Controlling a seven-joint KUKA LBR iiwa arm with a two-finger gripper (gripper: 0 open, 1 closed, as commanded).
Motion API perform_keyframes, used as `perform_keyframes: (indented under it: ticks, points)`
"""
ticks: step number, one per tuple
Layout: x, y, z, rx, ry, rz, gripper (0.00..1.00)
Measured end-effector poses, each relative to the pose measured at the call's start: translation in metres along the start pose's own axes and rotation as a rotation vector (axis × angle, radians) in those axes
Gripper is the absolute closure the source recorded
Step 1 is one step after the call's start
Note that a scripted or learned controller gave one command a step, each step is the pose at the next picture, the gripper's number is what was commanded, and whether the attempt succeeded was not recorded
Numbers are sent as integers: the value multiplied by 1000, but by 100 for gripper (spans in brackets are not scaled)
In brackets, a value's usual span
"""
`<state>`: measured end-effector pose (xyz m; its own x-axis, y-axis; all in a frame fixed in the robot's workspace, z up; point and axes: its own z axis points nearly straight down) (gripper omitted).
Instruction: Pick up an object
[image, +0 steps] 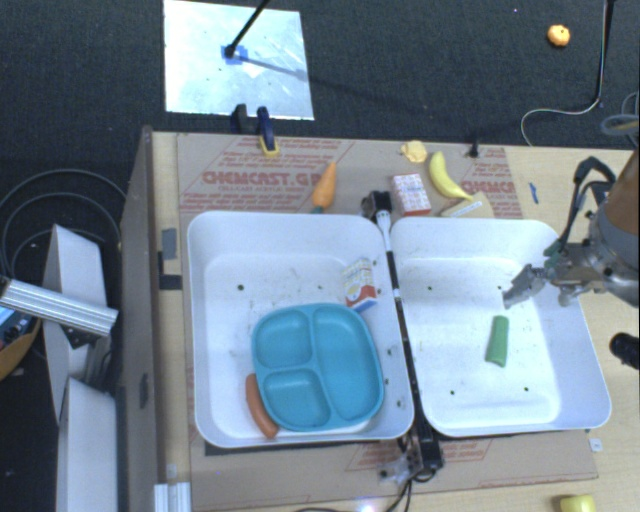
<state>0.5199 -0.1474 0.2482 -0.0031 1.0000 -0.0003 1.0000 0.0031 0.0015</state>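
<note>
Claw (522, 287) hovers (right bin (560, 400)) just above green block (497, 340).

Behind the bins, on the tabletop (250, 165), lie a carrot (324, 186), a banana (443, 177) and a small pink box (411, 194). An orange ball (558, 36) sits on the dark floor.

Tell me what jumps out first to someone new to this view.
The blue divided tray dominates the left bin, with an orange hot-dog-like toy beside its lower-left edge. In the right bin a green block lies alone, and the tool hangs just above and right of it. A banana sits on the cardboard behind the bins.
</note>
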Motion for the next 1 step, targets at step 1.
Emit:
perform_keyframes:
  ticks: [1]
  points:
    - [-14,3,115,8,2,3,0]
